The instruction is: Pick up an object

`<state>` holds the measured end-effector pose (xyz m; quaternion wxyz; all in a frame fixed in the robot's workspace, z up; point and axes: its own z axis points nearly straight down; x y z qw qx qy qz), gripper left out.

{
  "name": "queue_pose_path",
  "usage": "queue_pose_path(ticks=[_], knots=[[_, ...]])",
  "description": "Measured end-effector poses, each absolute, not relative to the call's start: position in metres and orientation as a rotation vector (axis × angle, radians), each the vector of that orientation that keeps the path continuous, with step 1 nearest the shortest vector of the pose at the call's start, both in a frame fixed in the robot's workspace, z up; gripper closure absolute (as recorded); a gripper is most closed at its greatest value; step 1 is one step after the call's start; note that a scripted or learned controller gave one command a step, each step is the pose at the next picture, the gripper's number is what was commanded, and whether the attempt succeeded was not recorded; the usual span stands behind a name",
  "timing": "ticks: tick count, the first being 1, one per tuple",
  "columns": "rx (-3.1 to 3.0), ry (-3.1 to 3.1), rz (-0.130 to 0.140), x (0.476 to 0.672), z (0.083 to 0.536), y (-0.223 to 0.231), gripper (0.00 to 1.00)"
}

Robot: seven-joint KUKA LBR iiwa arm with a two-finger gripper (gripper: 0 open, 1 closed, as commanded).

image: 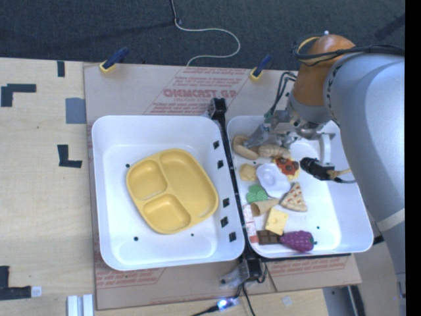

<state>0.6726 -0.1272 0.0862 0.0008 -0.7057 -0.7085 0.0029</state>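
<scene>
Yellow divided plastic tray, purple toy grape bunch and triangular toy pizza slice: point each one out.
Yellow divided plastic tray (172,189): camera view, central ridge between compartments.
Purple toy grape bunch (298,241): camera view, middle of the cluster.
Triangular toy pizza slice (294,199): camera view, centre of the topping.

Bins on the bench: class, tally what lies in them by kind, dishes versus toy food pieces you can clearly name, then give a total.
Dishes: 1, the yellow tray in the left bin.
Toy food: 3, the pizza slice, cheese and grapes in the right bin.
Total: 4. Other pieces there are too jumbled to name.
</scene>
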Motion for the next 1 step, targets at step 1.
queue_pose_path(ticks=[1], knots=[[-2.214, -2.225, 0.011, 0.6724, 0.0933, -0.127, 1.0]])
